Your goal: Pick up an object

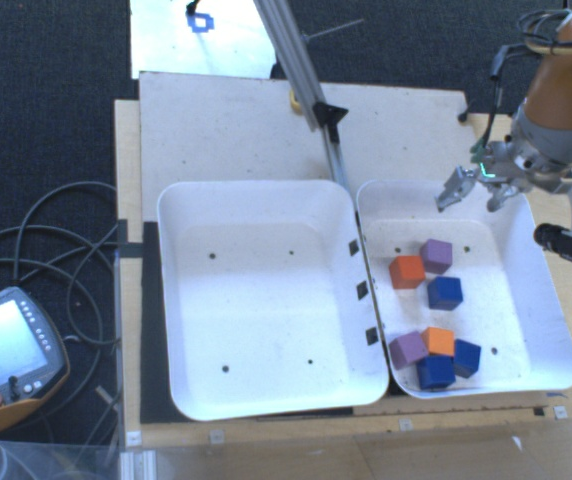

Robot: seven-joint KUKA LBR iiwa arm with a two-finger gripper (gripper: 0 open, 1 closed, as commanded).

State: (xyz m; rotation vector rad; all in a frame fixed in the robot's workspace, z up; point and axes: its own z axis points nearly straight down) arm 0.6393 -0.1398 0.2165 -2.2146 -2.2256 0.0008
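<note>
My fingers [475, 190] spread open, empty, above right white plastic bin [556, 308], small orange cube [406, 272], purple cube [437, 256], blue cube [445, 292] clustered below.

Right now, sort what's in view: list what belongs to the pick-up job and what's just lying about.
For the job:
- gripper, above the right bin
- cubes in that bin: purple cube, orange cube, blue cube, and the heap of cubes near its front

Lying about:
- left bin
- teach pendant
- cables

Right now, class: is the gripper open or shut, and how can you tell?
Open. The gripper hangs over the right bin's far end, its two fingers spread apart with nothing between them.
</note>
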